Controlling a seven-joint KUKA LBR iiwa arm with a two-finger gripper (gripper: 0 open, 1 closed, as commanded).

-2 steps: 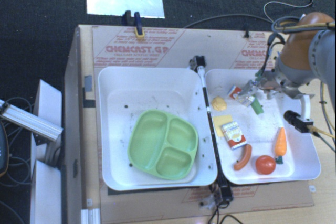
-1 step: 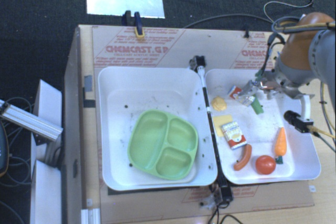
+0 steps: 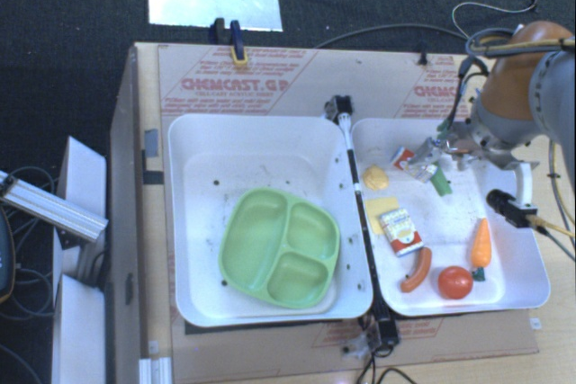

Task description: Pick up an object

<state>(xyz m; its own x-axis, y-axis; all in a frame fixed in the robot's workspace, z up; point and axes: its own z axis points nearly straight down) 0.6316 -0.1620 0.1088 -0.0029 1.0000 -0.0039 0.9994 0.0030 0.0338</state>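
Toy foods lie in the right bin (image 3: 538,283): a carrot (image 3: 481,244), tomato (image 3: 455,282) and sausage (image 3: 417,270) along its near edge, a small box (image 3: 400,231) mid-bin. The pincer (image 3: 430,163) hangs over the bin's far edge by a green piece (image 3: 440,183); its opening cannot be told. A green divided plate (image 3: 281,246) sits in the left bin (image 3: 202,157).

Bright, even light; slight blur, lo-res.
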